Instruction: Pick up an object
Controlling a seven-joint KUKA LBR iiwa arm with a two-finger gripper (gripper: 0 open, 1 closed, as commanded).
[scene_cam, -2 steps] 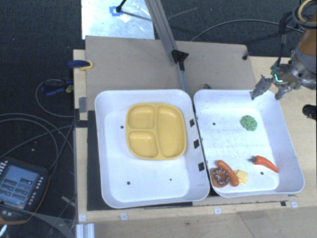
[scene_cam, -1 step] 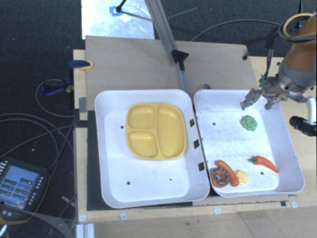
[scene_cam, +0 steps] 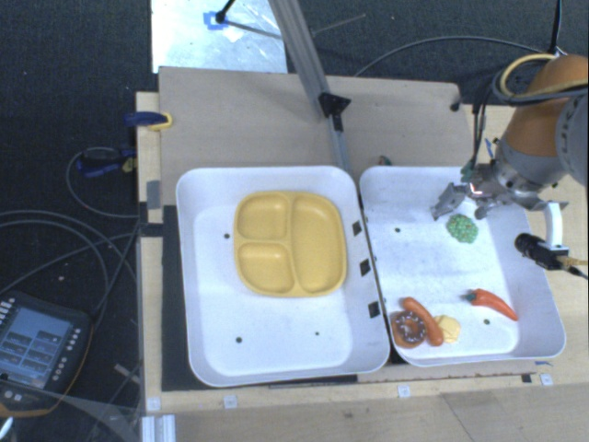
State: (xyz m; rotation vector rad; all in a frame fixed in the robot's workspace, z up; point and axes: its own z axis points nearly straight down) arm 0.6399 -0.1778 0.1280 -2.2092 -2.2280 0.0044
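Just below the hand, fingers spread apart: green broccoli, ungrasped.

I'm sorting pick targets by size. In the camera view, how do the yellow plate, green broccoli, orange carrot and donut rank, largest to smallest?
1. yellow plate, by far
2. orange carrot, longest of the small items
3. donut and green broccoli: too alike to rank

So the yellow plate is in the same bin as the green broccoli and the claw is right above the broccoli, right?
Not quite. The yellow plate lies by itself in the left bin, as the camera view shows. The green broccoli is in the right bin, and the claw is right above the broccoli, just as you said.
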